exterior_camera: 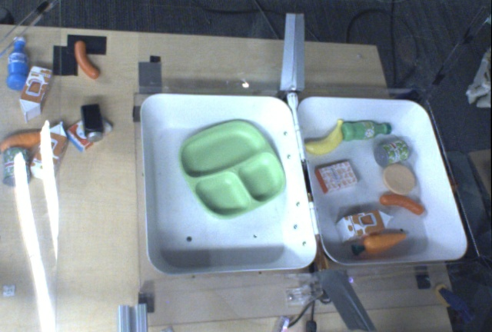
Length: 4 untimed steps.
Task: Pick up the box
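Presently, two white bins sit side by side on the bench [100,246], parted by a metal post [294,46] at the far rim.

Left bin [165,238]: one green tray [233,167] with three compartments, set slightly askew near the middle.

Right bin [434,138]: the box [337,176] lies flat in the left-centre of the bin, its red-patterned face up, corners turned a little off the bin's walls. It stands clear of its neighbours – nothing touches or covers it. A banana [324,141] lies just beyond it, towards the far wall, with a green bottle [365,129] on its side next to the banana's tip. A can [392,150] and a pale round disc [400,179] sit to the box's right (the two appear to touch). A sausage [402,204] lies just nearer than the disc. Near the front wall, a small carton [360,224] rests against a carrot [378,242].

On the bench left of the bins: a blue bottle [17,61], a second carton [36,88], and another sausage [86,60] on a black block – all well apart from the box.
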Each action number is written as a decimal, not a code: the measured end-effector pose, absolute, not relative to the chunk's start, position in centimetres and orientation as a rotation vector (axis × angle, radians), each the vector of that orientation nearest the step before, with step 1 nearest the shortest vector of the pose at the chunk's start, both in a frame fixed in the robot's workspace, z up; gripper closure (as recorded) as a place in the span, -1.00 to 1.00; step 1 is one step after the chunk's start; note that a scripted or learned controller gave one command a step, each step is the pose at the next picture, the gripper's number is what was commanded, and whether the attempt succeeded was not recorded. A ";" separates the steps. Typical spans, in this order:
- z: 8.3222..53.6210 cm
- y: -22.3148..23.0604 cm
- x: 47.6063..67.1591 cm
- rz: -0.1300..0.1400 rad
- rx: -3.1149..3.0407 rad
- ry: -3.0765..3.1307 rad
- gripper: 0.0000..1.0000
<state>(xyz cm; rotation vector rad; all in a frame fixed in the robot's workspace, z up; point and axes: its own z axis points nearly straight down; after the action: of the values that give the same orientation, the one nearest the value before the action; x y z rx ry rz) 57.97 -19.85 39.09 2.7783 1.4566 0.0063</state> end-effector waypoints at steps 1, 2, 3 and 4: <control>30.2 -19.6 49.8 0.002 2.968 1.028 1.00; 38.3 -20.2 48.8 0.005 3.115 0.396 1.00; 43.5 -20.5 50.7 0.004 3.069 0.660 1.00; 43.5 -20.4 58.9 0.003 2.973 1.006 1.00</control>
<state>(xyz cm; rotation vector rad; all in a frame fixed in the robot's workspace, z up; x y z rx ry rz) 58.94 -20.45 43.51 2.9735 1.0061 0.0033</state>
